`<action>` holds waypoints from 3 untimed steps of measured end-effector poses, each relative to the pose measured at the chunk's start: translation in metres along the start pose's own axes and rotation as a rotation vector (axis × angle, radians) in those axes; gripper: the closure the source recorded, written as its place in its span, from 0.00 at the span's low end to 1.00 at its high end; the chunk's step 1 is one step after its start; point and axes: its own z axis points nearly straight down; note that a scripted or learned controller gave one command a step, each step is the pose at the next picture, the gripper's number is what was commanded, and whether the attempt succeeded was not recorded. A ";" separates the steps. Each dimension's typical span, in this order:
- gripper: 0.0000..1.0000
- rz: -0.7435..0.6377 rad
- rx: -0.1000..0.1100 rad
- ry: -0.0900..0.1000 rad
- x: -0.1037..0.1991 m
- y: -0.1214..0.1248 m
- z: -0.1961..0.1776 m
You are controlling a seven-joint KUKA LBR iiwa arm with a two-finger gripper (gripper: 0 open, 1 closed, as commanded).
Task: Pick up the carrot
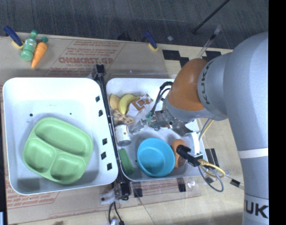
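An orange carrot (pixel 38 54) with a green top lies on the brown bench board at the far left, outside both bins, next to a green toy bottle (pixel 28 48). In the right bin (pixel 133 84), an orange object (pixel 179 147) lies partly hidden beside the blue bowl (pixel 155 157); I cannot tell what it is. My gripper (pixel 146 123) hangs low over the middle of the right bin, just above the bowl's far rim and close to the bananas (pixel 123 103). The orange-banded wrist (pixel 192 90) covers the bin's right part.
The left bin (pixel 49 90) holds a green divided plate (pixel 57 149). The right bin is crowded with a snack packet (pixel 142 103), a small can (pixel 122 136) and a green item (pixel 126 162) along its left wall. Cables (pixel 210 168) trail at its front right corner.
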 end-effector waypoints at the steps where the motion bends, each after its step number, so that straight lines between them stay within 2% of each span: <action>1: 0.00 -0.100 -0.005 -0.004 -0.039 0.003 -0.060; 2: 0.00 -0.343 0.001 0.000 -0.071 -0.026 -0.050; 3: 0.00 -0.348 -0.002 -0.002 -0.067 -0.062 -0.001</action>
